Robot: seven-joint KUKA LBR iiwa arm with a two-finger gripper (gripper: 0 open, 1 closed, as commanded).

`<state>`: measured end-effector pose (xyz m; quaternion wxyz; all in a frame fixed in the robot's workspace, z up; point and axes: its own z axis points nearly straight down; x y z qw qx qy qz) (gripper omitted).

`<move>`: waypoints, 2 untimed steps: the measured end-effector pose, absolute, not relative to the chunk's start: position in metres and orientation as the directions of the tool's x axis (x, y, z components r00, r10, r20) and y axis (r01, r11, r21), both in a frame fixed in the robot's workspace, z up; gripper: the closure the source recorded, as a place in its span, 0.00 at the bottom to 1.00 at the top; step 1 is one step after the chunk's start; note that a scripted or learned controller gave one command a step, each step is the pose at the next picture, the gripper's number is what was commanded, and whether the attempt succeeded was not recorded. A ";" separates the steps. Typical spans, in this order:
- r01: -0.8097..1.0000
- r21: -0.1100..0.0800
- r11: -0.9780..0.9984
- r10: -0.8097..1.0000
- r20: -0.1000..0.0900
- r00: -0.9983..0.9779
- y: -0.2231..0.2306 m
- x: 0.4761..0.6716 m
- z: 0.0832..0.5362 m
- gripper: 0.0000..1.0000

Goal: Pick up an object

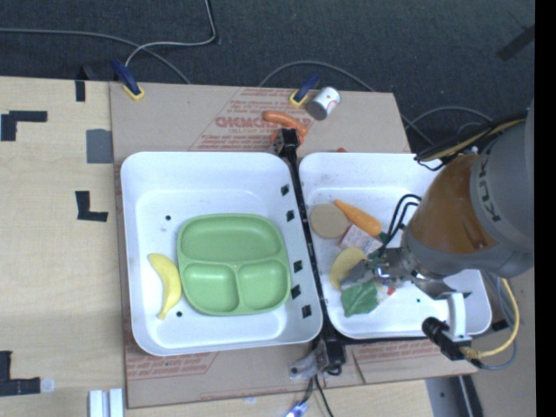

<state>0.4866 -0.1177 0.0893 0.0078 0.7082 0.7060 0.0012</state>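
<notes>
My gripper (367, 274) hangs low in the right bin (452, 165), at its left half. It sits right over a pale yellow object (345, 261) and a green leafy object (359, 300). Just above them lie an orange carrot (358, 217), a tan round piece (327, 221) and a small pink and white item (357, 237). The grey arm with its orange band (452, 211) covers the bin's right side.
The left bin (139, 176) holds a green divided plate (233, 262) and a yellow banana (166, 283) at its left wall. Behind the bins lie an orange tool (287, 120), a small silver cylinder (322, 102) and blue-yellow clamps (127, 80). Cables trail across the dark floor.
</notes>
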 end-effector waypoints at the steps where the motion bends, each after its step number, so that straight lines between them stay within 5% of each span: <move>1: 1.000 0.010 0.000 1.000 -0.005 0.000 -0.105 0.537 0.089 0.00; 2: 1.000 0.002 0.002 1.000 -0.001 -0.002 -0.097 0.600 0.087 0.00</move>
